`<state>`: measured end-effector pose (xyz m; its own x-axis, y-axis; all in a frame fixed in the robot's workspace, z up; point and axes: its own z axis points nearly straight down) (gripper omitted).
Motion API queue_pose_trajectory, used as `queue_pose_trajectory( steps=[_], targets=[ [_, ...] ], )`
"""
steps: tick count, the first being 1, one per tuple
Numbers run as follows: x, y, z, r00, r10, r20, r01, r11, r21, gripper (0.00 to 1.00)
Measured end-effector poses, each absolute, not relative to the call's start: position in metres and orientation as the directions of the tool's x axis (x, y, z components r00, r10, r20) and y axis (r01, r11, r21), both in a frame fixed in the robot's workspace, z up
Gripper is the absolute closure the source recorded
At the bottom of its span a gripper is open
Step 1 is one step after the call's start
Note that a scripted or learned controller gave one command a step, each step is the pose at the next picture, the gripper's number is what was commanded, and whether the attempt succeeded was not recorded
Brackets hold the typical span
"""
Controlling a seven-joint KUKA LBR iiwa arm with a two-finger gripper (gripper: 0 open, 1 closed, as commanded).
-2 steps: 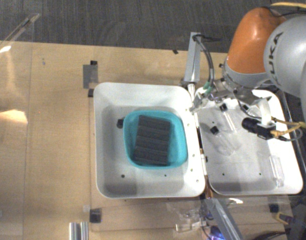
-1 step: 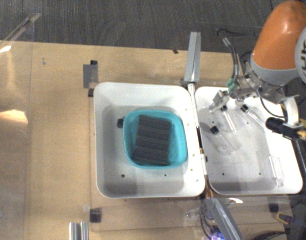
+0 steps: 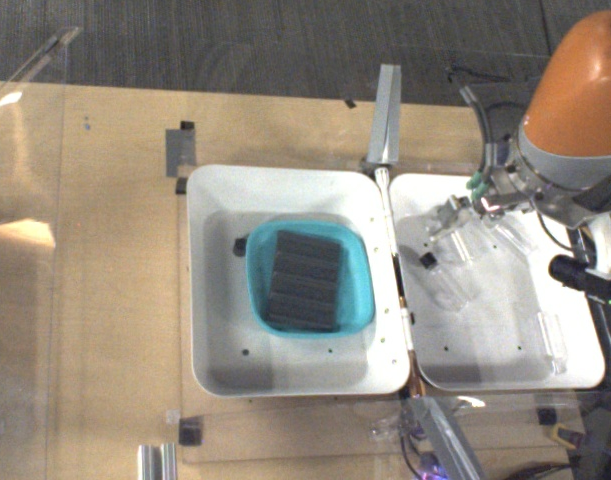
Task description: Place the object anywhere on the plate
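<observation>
the dark ridged block (image 3: 305,278) already lies on the teal plate (image 3: 357,298) in the left bin (image 3: 210,268), flat and roughly centred, its long side running up and down the view; by the look of it the placing is done; it reads as a foam or rubber pad, light, somewhat soft, with grooves across its top that should give grip rather than slip, and not fragile; if it had to be lifted again, the best hold would be across the short width, on the two long edges, near the middle; the claw (image 3: 453,216) hovers over the right bin (image 3: 505,368), well apart from the plate; whether it is apart or together i cannot tell.
</observation>
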<state>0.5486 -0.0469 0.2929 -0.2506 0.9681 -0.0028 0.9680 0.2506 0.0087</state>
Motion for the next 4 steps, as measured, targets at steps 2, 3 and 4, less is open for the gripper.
queue_pose_trajectory(
  steps=[2, 3, 4],
  targets=[
    [0.489, -0.049, 0.437, 0.127, 0.992, 0.0, 0.992, -0.127, 0.016, 0.0],
    [0.488, -0.097, 0.415, 0.249, 0.968, 0.0, 0.968, -0.249, 0.007, 0.0],
    [0.489, -0.117, 0.436, 0.385, 0.923, 0.0, 0.923, -0.385, 0.012, 0.0]
  ],
)
